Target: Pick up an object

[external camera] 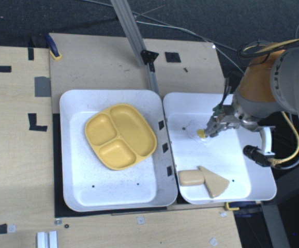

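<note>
Yellow divided plate (120, 136): smooth, glossy plastic. White bins (74, 190): matt plastic, speckled. Bench (10, 138): pale matt wood. My arm (289, 81): smooth grey casing.

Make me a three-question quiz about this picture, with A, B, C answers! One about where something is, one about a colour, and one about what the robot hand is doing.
1. Where is the divided plate?
A. In the left bin
B. In the right bin
C. On the bench outside both bins

2. What colour is that plate?
A. Blue
B. Yellow
C. Red

3. Where is the gripper?
A. Raised above the left bin
B. Parked off the bench
C. Down in the right bin, beside a small yellow object

Answers: 1 A, it lies in the left bin. 2 B, it is yellow all over. 3 C, its tip is at the small object.
</note>
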You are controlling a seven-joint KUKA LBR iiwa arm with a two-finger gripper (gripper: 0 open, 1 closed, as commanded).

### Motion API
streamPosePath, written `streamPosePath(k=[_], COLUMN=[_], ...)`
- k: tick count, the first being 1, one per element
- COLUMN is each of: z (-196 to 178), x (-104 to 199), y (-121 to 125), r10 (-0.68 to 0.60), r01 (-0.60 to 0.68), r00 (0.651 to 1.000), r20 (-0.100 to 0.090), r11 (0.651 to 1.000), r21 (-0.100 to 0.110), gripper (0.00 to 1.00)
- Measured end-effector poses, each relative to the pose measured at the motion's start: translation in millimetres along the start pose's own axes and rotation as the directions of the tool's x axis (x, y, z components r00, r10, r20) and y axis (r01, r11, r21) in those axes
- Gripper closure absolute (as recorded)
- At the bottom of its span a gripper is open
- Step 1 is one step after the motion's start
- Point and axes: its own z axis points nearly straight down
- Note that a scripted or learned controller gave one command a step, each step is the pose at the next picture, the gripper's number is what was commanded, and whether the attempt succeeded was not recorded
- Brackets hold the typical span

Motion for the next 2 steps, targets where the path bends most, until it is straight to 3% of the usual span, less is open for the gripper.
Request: streamPosePath(k=[2], z=[-89.2], x=[-6.8], y=[2.3], r10=[-0.001], r01=[0.001], r00=[1.000], r20=[0.000], r11=[1.000], r21=[-0.002], gripper=[1.00])
